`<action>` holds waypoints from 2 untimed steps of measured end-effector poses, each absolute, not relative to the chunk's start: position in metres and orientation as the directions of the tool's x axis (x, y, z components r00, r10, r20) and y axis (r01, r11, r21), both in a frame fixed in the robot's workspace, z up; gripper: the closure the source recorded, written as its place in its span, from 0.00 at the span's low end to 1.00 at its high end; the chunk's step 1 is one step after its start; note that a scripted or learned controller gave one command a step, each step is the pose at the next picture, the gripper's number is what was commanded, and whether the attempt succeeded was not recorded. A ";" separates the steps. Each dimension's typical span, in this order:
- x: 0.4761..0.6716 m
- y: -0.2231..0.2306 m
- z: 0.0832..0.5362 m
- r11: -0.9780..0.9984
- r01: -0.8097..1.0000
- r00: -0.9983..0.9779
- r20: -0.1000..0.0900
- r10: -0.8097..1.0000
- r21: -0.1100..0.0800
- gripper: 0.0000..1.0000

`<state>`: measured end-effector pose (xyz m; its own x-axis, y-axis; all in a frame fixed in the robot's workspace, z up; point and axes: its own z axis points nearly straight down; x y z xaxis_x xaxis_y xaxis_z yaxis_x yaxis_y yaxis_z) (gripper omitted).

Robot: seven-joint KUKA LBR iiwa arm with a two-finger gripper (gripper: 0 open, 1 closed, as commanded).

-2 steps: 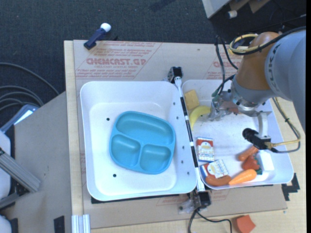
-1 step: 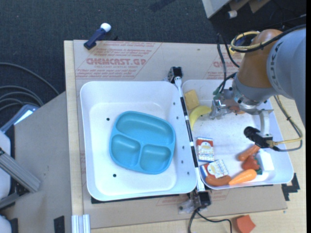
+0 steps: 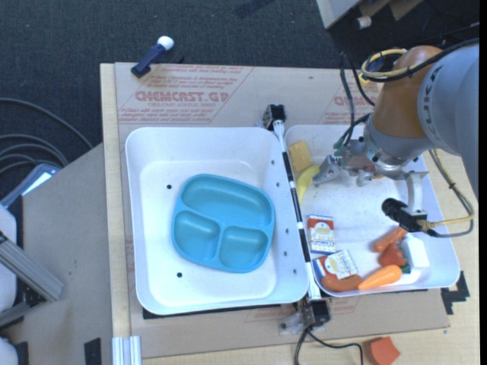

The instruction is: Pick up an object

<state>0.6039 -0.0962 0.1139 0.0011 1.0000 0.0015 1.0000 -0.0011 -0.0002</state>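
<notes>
Blue three-compartment tray (image 3: 223, 223) in left bin (image 3: 144, 154) | pincer (image 3: 335, 167) low at 12 o'clock in right bin (image 3: 439, 204), jaw state cannot tell | yellow item (image 3: 302, 166) just at its 9 o'clock | carrot (image 3: 380, 277), sausage (image 3: 340, 284), cartons (image 3: 322, 234) toward 6 o'clock

The arm (image 3: 449, 90) has a smooth, rounded grey housing, with a glossy orange band (image 3: 399, 101) wrapped around it above the wrist. Below the band sits a grey metal wrist flange (image 3: 392, 157) carrying the gripper (image 3: 335, 169), built from pale metal parts with small red fittings. A yellow cable loop (image 3: 383, 61) and thin black cables (image 3: 351, 90) run alongside the orange section
</notes>
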 end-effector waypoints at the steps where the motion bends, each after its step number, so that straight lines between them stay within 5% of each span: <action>1: 0.547 -0.103 0.084 0.000 1.000 0.000 0.000 1.000 0.000 0.00; 2: 0.547 -0.103 0.094 -0.001 1.000 0.001 0.001 1.000 0.001 1.00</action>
<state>0.5471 -0.1027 0.0943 0.0012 1.0000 0.0005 1.0000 -0.0012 0.0006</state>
